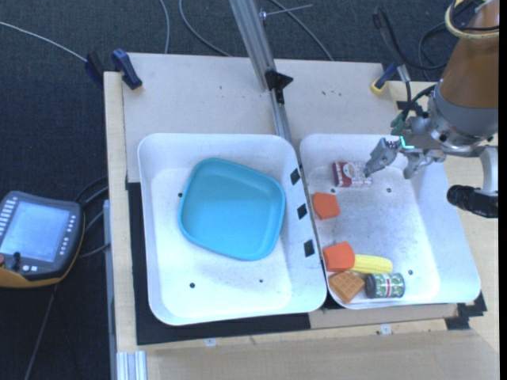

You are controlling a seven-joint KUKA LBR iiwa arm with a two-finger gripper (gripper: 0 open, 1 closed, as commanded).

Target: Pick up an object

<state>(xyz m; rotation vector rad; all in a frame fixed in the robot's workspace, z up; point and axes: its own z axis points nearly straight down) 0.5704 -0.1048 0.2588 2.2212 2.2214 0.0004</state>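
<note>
My gripper (396, 163) hangs over the back of the right bin (432, 236), open, with nothing between its fingers. Its left finger (377, 160) reaches down just beside a small red and white packet (347, 174); whether they touch I cannot tell. An orange block (325, 205) lies in front of the packet near the bin's left wall. At the bin's front left sit a red-orange block (339, 256), a yellow corn cob (371, 264), a tan waffle piece (347, 286) and a small dark can (385, 285) lying on its side.
The left bin (158, 236) holds a large light-blue plate (232, 208). A metal pole (257, 34) slants down to the divider between the bins. A teach pendant (36, 236) lies off the bench at the left. Cables run across the dark floor.
</note>
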